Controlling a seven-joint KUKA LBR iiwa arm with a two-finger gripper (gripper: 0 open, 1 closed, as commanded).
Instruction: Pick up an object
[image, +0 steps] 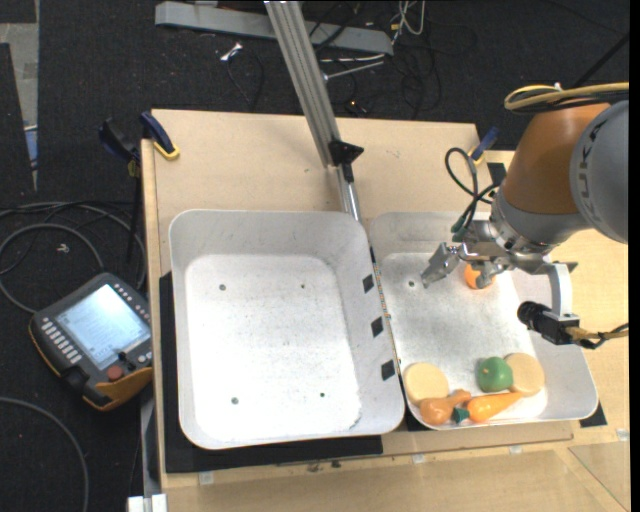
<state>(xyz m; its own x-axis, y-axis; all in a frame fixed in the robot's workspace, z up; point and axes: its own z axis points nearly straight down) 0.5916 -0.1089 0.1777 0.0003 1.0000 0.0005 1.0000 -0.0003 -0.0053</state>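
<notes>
White plastic right bin (440, 240) lies under the gripper (462, 266), whose grip cannot be told. An orange object (474, 277), half hidden, sits just beside it; toy foods (478, 386) cluster well below. Left bin (200, 240) sits apart.

Bright, even overhead light; low-res but usable frame.
Both bins (270, 325) read near-white with speckle still visible, slight blowout on the left bin's upper rim. Shadows are soft and short: a faint one under the arm (570, 170) on the right bin's floor, a dark strip under the bins' front edge. The floor (70, 90) around the bench is underexposed, cables barely separating from black. Mild glare on the pendant (95, 335) screen and on the slanted metal pole (310, 85). Focus is soft overall, edges a bit smeared with compression noise; gripper detail is mushy. No obvious bending of straight lines at the frame edges.
</notes>
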